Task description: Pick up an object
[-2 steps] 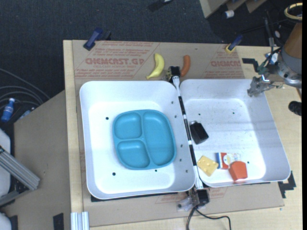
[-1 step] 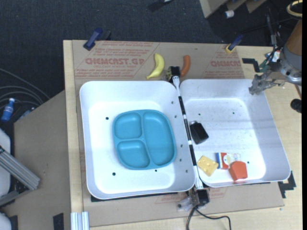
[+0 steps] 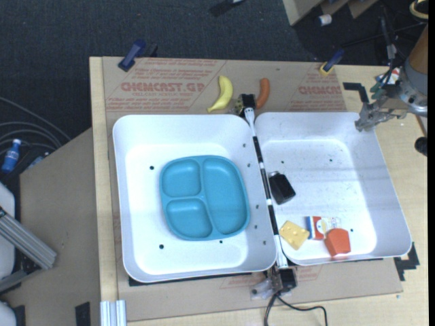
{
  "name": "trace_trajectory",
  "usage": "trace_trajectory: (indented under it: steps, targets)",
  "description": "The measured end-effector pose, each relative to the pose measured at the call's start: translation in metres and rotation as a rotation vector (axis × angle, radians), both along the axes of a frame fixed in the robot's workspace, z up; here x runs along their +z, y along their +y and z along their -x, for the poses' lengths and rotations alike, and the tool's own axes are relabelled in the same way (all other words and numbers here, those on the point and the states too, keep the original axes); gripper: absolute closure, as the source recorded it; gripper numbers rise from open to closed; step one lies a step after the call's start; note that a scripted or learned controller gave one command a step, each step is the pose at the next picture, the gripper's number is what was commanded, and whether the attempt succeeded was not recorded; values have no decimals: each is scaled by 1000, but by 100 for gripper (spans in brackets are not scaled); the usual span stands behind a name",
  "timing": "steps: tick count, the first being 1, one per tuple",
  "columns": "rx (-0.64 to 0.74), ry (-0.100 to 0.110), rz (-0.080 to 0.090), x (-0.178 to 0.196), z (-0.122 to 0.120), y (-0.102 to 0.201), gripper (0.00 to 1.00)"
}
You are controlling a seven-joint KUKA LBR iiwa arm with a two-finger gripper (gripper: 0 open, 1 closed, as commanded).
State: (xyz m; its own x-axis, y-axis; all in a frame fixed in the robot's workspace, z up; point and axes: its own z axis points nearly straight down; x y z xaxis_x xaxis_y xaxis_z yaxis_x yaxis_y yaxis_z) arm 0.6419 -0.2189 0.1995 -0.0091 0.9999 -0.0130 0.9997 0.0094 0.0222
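The right bin (image 3: 353,148) holds a black block (image 3: 281,187) by its left wall. A yellow cheese wedge (image 3: 294,235), a small red and white carton (image 3: 317,227) and an orange cup (image 3: 338,242) lie near its front edge. My gripper (image 3: 370,116) hangs over the bin's far right corner, well away from all of these, with nothing seen in it. A blue divided plate (image 3: 204,197) lies in the middle of the left bin (image 3: 136,155).
A banana (image 3: 221,94) and an orange sausage-shaped toy (image 3: 262,92) lie on the bench behind the bins. Blue clamps (image 3: 130,56) sit at the bench's far corners. The grey arm (image 3: 414,80) enters from the upper right.
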Motion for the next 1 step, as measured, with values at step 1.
trace_trajectory:
  steps: [1]
  targets:
    - [0,1,0,0,0,0,0]
